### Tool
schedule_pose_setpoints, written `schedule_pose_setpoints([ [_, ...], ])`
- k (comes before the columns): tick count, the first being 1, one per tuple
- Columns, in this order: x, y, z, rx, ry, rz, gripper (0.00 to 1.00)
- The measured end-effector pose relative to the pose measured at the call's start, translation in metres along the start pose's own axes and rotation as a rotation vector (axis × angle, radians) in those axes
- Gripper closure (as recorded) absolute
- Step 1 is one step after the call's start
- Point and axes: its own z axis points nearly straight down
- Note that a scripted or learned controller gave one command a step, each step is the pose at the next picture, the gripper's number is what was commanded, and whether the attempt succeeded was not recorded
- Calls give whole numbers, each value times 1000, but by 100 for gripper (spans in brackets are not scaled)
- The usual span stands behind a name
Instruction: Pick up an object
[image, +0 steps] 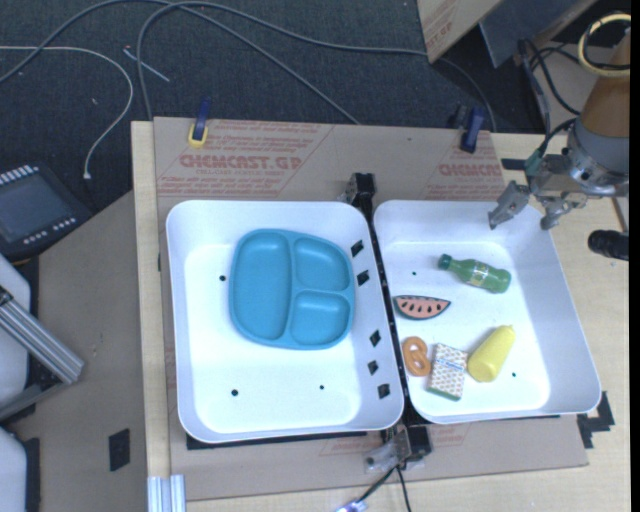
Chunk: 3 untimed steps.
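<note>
Bench layout as we find it: two bins side by side. In the left bin (200, 390) lies a divided plate (292, 288), toward the bin's rear half. In the right bin (560, 330) we count five items: a bottle (475, 273) furthest back; a watermelon slice (421, 307) in front of it and to its left; along the front, a pretzel (416, 355), a small packet (448, 371) touching it, and a lemon-shaped piece (491, 353) rightmost.
</note>
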Motion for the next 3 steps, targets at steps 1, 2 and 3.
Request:
schedule_pose_setpoints([
  [1,1,3,-10,-15,-4,-4,0],
  [2,-5,4,33,-12,-4,-3,0],
  [3,-9,2,94,-10,-3,-4,0],
])
